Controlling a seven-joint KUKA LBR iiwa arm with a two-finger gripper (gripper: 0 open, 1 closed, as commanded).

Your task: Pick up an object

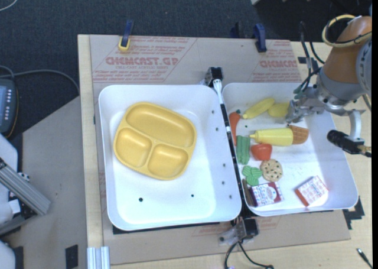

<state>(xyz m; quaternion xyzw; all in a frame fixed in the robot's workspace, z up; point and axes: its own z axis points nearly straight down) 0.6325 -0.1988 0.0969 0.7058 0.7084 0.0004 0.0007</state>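
My gripper (297,112) hangs low over the far side of the right bin (339,164), under the grey wrist with its orange band. It sits just right of a small yellow piece (279,110) and a yellow banana-like toy (258,108). Directly below it lie an orange-brown bun piece (300,133) and a yellow mustard bottle (273,137). Nearer the front are a red tomato (261,151), a cookie (271,170), a green leafy toy (253,175), a green pickle (243,148) and an orange carrot (234,125).
A yellow divided plate (155,141) lies in the left bin (177,208). Two red snack packets (264,193) (311,190) rest at the right bin's front. A black fitting (345,141) on the arm juts over the right rim. Clamps hold the bench's far edge.
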